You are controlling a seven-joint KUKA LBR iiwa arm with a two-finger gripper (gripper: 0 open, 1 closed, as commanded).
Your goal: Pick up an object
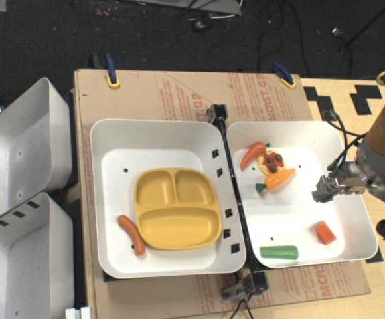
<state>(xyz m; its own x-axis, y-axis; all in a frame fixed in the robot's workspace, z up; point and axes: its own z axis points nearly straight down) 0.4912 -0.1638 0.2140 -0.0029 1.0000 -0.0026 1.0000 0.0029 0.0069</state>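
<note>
Objects sit in both white bins on the table. Left bin [106, 178]: orange sausage [132, 234] near front-left corner, just beside a yellow divided plate [177, 209] in the middle. Right bin [299, 135]: red chili [251, 155], a small dark-and-yellow item [272, 161] (too small to id) and a carrot [278, 179] clustered toward back-left; green cucumber [279, 251] by front edge; orange-red block [324, 232] near front-right corner. Hand [325, 191] hangs over the right edge area, above the block, nothing visibly in it; can't tell if open or closed.
</note>
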